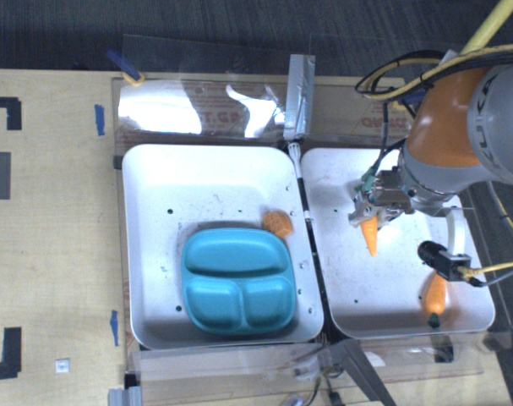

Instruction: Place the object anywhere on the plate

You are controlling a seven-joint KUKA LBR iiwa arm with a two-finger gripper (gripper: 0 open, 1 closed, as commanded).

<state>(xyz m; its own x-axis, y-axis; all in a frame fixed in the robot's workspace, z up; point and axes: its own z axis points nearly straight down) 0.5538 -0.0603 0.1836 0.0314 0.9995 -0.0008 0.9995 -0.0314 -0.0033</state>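
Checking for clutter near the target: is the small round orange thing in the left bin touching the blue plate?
Cannot tell. In the camera view the round orange piece sits right at the blue plate's upper right rim; no plain gap or contact shows.

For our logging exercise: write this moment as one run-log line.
gripper: over right bin, carrot in fingers | plate: blue, left bin | second carrot: right bin | cookie: beside plate

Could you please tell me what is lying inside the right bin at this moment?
Inside the right bin are two carrots: one at the claw, another near the front right corner. The arm covers the bin's back right.
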